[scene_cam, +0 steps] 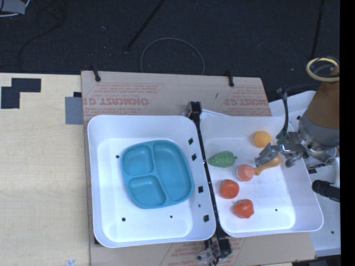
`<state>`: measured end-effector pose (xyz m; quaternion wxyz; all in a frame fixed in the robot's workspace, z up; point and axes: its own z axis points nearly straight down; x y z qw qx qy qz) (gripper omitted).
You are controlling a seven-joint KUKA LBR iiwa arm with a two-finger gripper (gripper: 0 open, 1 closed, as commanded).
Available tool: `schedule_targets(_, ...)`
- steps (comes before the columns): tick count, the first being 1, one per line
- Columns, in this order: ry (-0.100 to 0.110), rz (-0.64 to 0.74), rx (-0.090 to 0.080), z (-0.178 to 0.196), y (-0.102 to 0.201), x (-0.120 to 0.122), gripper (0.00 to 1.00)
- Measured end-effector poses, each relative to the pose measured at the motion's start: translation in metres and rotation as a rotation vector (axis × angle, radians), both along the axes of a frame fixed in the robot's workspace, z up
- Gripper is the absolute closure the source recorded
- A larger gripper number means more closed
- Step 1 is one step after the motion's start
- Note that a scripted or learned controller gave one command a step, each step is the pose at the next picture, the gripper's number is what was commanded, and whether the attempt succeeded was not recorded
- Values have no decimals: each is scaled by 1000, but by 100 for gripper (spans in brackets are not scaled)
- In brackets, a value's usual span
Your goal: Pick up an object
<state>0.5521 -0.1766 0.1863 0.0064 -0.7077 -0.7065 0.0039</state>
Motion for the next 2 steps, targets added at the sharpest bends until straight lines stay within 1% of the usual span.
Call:
schedule_targets(1, -11, 2, -2, 6, 0, 3, 0)
schedule_targets(2, -9, 3, 1, -52, 9, 7, 0)
